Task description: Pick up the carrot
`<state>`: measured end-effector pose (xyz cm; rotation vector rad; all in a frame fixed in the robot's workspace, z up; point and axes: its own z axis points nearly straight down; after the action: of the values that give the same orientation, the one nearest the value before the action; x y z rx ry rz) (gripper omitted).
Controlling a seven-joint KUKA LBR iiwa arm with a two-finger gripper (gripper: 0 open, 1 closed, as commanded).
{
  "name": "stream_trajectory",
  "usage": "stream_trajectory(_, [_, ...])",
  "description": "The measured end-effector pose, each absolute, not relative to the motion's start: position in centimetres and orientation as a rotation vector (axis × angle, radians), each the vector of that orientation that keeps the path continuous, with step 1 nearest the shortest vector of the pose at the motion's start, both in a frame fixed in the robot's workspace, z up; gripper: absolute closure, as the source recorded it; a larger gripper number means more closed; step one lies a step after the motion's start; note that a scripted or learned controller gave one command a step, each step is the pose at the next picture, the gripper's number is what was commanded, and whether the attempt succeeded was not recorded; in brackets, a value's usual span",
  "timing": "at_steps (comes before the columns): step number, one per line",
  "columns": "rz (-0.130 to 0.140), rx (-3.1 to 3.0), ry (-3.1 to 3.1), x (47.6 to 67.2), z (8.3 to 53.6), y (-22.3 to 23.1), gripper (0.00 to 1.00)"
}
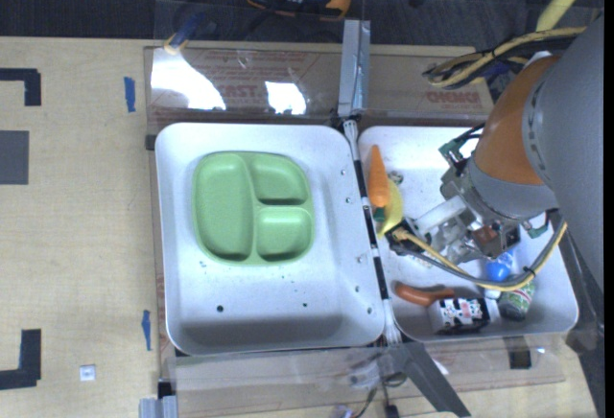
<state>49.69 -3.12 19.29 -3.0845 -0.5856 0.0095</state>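
My gripper [459,236] hangs in the right bin [422,143]; I cannot tell its state. The carrot [378,174] hugs the left wall, so I may clip that wall or snag the yellow toy [392,212] touching it.

Bright overhead light, hard glare on the clear plastic panel [230,81] behind the bins; pic soft, slightly grainy, dim at the top.

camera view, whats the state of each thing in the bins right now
carrot: lying along the right bin's left wall, not held
green divided plate: flat in the left bin
orange-red piece: lying near the right bin's front
black and white toy: lying by the front wall
gripper: low in the right bin, right of the carrot
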Motion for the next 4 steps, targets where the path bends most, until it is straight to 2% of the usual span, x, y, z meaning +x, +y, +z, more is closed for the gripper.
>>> stream_trajectory(1, [0.004, -3.061, -0.702, 62.5, 24.1, -5.9, 1.00])
stream_trajectory(2, [0.000, -3.109, -0.451, 64.6, 32.3, -4.6, 1.00])
stream_trajectory(3, [0.010, -3.070, -0.656, 61.4, 29.3, 1.2, 1.00])
stream_trajectory(4, [-0.003, -3.126, -0.312, 66.0, 31.7, -3.3, 1.00])
